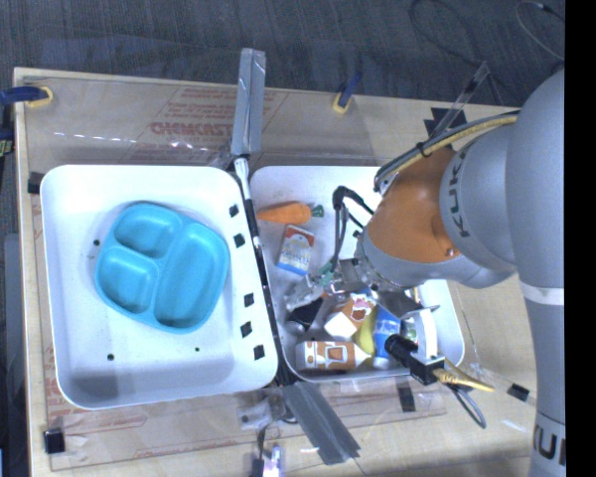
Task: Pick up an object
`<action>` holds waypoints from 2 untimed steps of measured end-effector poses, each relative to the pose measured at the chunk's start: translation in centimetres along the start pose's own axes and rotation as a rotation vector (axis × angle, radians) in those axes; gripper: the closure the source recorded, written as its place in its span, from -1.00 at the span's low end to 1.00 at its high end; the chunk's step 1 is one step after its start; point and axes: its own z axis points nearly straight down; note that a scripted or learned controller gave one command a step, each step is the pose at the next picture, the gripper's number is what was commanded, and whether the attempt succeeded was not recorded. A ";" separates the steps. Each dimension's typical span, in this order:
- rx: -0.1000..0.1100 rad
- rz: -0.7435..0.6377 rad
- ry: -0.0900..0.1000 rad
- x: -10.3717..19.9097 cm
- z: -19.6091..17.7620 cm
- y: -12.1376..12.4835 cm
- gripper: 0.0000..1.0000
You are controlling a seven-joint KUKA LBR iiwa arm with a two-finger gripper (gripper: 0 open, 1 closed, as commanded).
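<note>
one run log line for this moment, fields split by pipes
arm: over right bin | gripper: low among clutter, grasp unconfirmed | carrot: at bin's far end | blue tray: in left bin

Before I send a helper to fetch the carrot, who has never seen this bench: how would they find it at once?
Look at the right-hand white bin, the one the grey and orange arm reaches into. The carrot lies near that bin's far left corner, apart from the cluttered pile of packages nearer the front. It is the only plain orange, tapered thing there, with a small green tip.
</note>
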 end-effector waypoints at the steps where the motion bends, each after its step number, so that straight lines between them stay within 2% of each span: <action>1: -0.011 -0.138 -0.005 -1.6 1.6 6.5 -1.00; 2: -0.005 -0.142 -0.004 -1.5 0.9 6.4 1.00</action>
